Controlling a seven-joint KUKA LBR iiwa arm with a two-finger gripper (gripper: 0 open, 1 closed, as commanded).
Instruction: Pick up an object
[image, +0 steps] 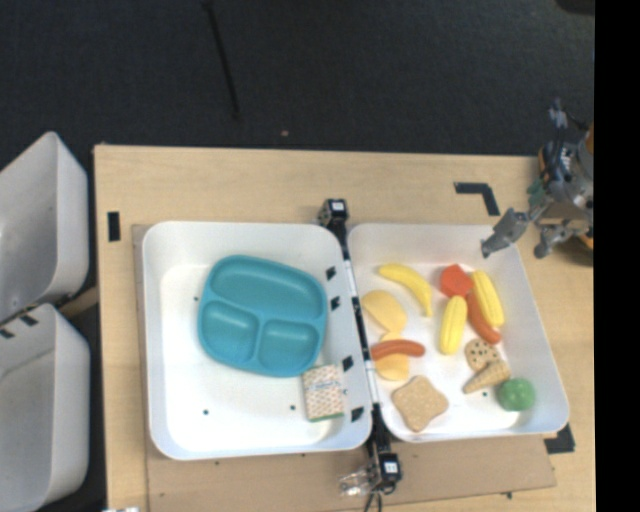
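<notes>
We see a wooden counter (230, 185) carrying two shallow white bins side by side, the left bin (175, 400) and the right bin (545, 400), their inner walls touching along a row of black clips (350, 300). Black tape corners (478, 193) mark the counter. Beyond it lies dark carpet (300, 70), and two white rounded cases (35, 290) sit at the left edge.

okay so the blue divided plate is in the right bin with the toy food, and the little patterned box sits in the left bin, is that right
Not quite. The camera view shows the blue divided plastic plate in the left white bin, away from the toy food. The banana, corn cobs and bread slice lie in the right white bin. The small patterned box does sit in the left bin, at its near right corner.
</notes>
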